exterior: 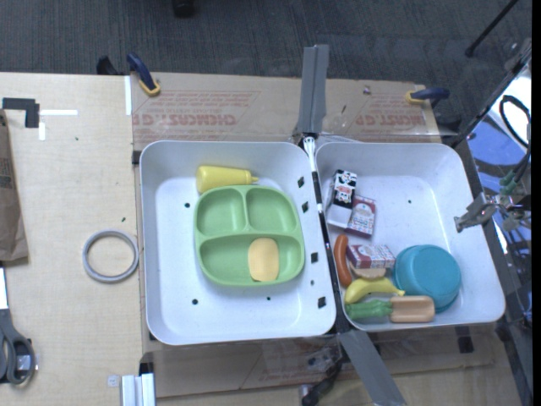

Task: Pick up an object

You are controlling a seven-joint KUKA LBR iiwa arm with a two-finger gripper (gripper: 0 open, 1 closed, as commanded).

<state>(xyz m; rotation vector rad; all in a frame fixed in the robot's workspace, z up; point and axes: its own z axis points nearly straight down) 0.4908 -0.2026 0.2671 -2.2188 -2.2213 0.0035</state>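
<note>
On the bench left of the bins lies a grey tape ring (110, 255), well apart from the work and likely just set aside. The left bin (161, 294) bears a green divided plate (249, 218) lying flat near its middle, with a yellow oval piece (264, 259) resting in the plate's wide lower compartment, where the raised rim keeps it from sliding. A yellow bottle (224, 177) lies on its side just beyond the plate's far edge, touching or nearly touching it. In the right bin (423, 172) the candidates for picking crowd the left and near sides: a black-and-white carton (344, 188) and a small red-and-white box (362, 216) by the dividing wall, then a red sausage (341, 259), a banana (372, 289), a green vegetable (368, 309) and a tan bread piece (412, 309) packed together, beside a blue bowl (428, 276). That clustering probably makes a clean grasp harder there; the bowl and the carton stand freer. Whether the gripper is spread or pressed together cannot be told from this view, and nothing is lifted yet
</note>
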